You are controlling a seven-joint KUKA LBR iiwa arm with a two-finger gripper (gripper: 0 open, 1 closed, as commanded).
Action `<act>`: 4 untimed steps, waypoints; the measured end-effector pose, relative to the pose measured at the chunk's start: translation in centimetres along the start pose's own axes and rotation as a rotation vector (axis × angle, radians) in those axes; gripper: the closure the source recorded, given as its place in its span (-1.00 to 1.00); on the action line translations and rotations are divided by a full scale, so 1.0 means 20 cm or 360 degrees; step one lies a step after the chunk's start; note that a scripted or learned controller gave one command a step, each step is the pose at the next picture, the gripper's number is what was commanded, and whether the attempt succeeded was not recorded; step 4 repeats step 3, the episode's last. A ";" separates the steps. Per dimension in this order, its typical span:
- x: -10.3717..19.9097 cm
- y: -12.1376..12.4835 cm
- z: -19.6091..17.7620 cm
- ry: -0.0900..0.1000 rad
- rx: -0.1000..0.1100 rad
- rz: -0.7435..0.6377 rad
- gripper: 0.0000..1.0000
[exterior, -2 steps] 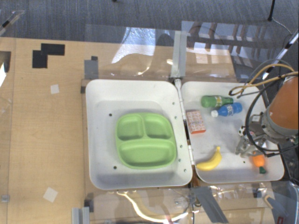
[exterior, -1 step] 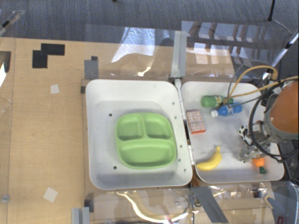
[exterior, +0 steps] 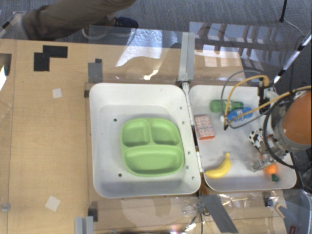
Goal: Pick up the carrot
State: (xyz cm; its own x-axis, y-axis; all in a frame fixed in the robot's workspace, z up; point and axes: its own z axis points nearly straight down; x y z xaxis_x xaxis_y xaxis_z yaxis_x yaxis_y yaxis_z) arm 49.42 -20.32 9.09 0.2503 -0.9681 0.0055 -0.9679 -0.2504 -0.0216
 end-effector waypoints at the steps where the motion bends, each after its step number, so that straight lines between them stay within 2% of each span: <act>1: 0.00 -0.02 -0.06 0.0002 0.0013 0.0007 1.00; 3: 0.00 -0.05 -0.17 0.0004 0.0037 0.0021 1.00; 4: 0.00 -0.05 -0.17 0.0004 0.0037 0.0021 1.00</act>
